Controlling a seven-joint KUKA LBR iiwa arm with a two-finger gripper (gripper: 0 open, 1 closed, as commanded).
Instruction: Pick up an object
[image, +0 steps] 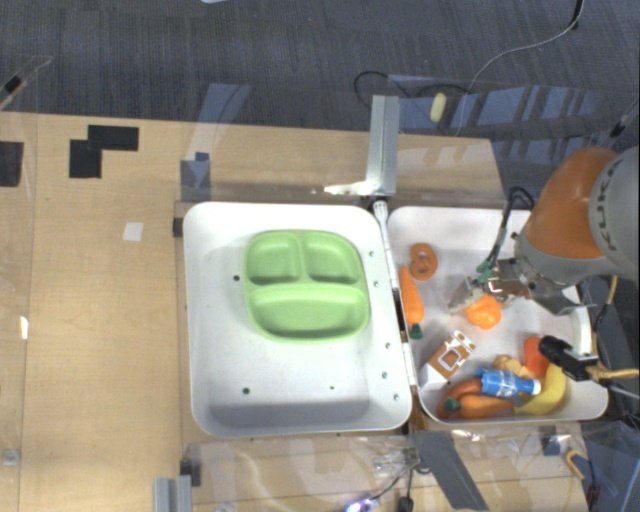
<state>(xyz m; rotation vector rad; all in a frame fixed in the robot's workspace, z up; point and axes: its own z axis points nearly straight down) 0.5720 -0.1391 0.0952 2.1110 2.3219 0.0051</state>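
The claw (484, 291) is hanging low in the right bin (455, 222), directly over a small orange ball-like object (484, 313), its tips reaching the object's top; whether the fingers are apart or together I cannot tell. An orange ring (423, 261) and a carrot (410, 297) are lying to its left. A banana (548, 392), a blue bottle (508, 384) and a small carton (452, 354) are crowding the bin's near end. A green divided plate (304, 282) is sitting in the left bin (215, 330).
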